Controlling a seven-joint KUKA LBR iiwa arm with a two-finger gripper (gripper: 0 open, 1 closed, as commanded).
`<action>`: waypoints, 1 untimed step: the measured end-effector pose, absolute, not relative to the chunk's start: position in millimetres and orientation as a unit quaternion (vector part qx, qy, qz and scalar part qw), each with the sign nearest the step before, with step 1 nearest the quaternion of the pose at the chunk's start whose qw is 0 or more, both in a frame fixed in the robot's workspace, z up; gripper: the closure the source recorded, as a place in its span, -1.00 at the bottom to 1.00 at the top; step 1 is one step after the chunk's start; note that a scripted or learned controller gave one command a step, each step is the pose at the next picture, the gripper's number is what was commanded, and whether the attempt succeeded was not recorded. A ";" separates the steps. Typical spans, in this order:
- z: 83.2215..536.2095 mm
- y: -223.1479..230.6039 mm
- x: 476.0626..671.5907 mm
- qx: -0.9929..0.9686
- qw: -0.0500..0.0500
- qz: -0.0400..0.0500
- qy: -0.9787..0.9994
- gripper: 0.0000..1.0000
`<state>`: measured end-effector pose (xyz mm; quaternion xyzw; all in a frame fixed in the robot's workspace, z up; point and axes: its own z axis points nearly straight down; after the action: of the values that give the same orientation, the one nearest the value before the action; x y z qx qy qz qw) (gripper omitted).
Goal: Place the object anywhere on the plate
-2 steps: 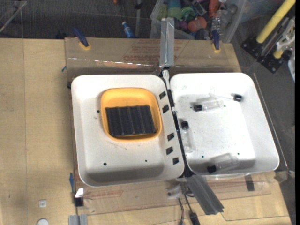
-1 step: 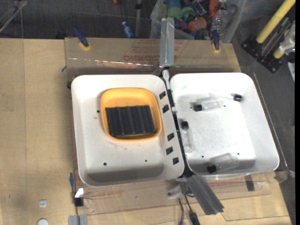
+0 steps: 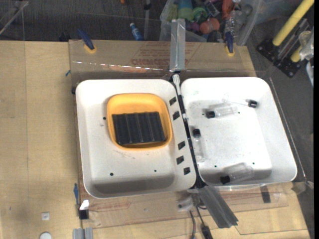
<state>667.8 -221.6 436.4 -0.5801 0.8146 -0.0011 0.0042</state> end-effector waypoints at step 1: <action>409.8 -221.2 667.2 -0.724 0.002 0.002 0.690 1.00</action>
<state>667.2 -221.2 409.8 -0.7240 0.6898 0.0018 0.0020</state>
